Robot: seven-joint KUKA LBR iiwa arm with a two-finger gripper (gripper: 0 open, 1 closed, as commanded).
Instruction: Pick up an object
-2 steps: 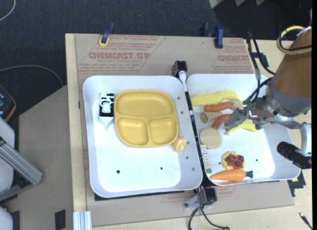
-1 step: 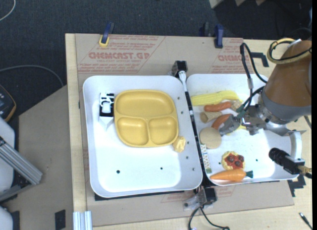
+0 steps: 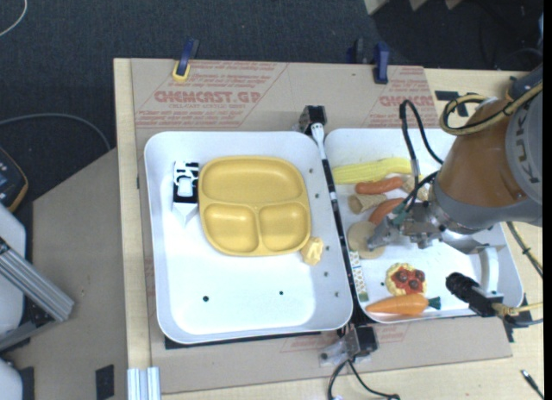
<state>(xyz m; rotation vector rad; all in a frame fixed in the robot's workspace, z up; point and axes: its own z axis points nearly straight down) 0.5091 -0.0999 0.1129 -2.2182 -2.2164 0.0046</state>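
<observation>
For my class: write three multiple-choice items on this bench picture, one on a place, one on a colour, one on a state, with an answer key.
1. Where does the carrot lie?
A. In the right bin, near its front edge
B. On the yellow divided plate
C. On the cardboard outside both bins

2. What colour is the divided plate in the left bin?
A. Blue
B. Yellow
C. Red

3. How does the gripper stand?
A. Raised high over the left bin
B. Parked outside both bins
C. Low in the right bin, among the toy foods

Key: 1 A, the carrot rests by the right bin's near rim. 2 B, the plate is plainly yellow. 3 C, the gripper reaches down beside the sausages in the right bin.
</observation>
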